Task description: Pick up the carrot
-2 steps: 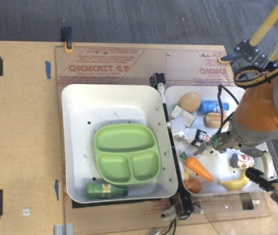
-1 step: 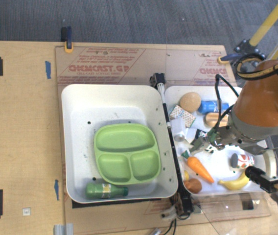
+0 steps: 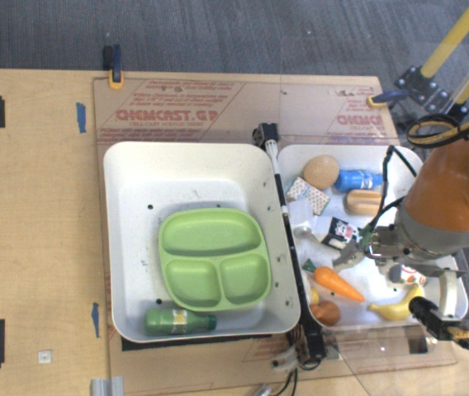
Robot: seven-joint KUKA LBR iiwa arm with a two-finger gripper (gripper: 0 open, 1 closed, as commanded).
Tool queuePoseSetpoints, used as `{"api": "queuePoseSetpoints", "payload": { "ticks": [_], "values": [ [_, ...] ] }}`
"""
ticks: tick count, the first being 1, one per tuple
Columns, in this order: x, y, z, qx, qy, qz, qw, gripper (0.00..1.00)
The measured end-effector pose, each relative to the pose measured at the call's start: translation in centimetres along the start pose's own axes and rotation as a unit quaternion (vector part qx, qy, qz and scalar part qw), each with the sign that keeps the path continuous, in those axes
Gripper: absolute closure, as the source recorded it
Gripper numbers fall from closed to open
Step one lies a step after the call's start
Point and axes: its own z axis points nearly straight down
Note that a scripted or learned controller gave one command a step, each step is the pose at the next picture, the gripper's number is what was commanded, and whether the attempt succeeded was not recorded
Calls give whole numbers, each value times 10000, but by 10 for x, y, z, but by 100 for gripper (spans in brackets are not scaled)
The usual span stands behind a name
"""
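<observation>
gripper [image 3: 352, 254] above right bin [image 3: 457, 308] | carrot [image 3: 338, 284] just below, unheld

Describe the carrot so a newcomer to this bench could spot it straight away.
Look at the right bin, the cluttered one of the two white bins. In its front half, just left of the gripper, lies the carrot: a small orange cone with a green tuft at its upper-left end. The banana to its right is yellow and curved, and the round brownish item below it has no point.

glossy white plastic bins [image 3: 127, 221], matt green plastic tray [image 3: 215, 258], smooth orange carrot [image 3: 338, 284]
</observation>
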Motion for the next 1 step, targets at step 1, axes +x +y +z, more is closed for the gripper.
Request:
{"api": "queuePoseSetpoints", "payload": {
  "ticks": [1],
  "values": [
    [4, 7, 43, -122, -28, -670, 9977, 0]
  ]
}}
